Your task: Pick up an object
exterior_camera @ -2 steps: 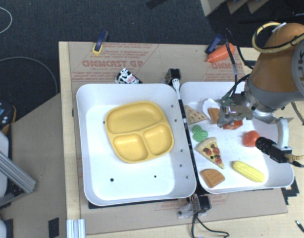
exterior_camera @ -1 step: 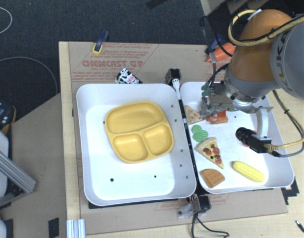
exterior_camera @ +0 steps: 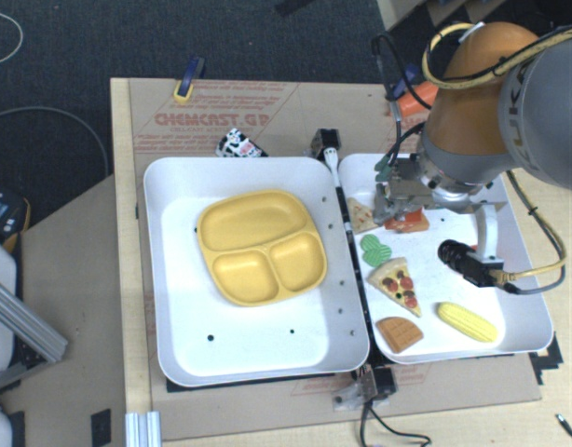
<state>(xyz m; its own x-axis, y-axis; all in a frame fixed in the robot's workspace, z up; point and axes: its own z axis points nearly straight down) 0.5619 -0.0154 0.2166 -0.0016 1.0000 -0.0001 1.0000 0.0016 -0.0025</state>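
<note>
Grey arm (exterior_camera: 547, 110) first. Reaches in from the right, orange band above the wrist, bent over the far-left corner of the right bin.

Then the bench (exterior_camera: 137, 110), under a printed cardboard sheet. Carries two shallow white bins side by side, walls touching.

Left bin (exterior_camera: 230, 333). Holds a yellow divided plate (exterior_camera: 258, 245), lying flat around the middle, a little toward the far edge. Probably too broad and shallow for an easy grab, so no surprise at the arm working elsewhere.

Right bin (exterior_camera: 524, 287). Holds the small toy food, spread loosely with gaps between pieces, which should leave room to come down around one.

- Pizza slice (exterior_camera: 398, 284) near the left wall, about midway along.
- Yellow corn cob (exterior_camera: 469, 321) toward the near-right corner.
- Brown bread-like piece (exterior_camera: 399, 333) against the near edge.
- Green toy vegetable (exterior_camera: 375, 249) just beyond the pizza slice.
- Tan scrap (exterior_camera: 360, 215) close to the left wall, far end.

Gripper (exterior_camera: 398, 203). Hangs directly over a red toy piece (exterior_camera: 412, 222) in the far-left part of the right bin, which looks like the chosen target. Cannot tell from this angle whether clenched or released. Cannot confirm a hold either, since the red piece appears to rest on the bin floor, partly hidden beneath the tool.
</note>
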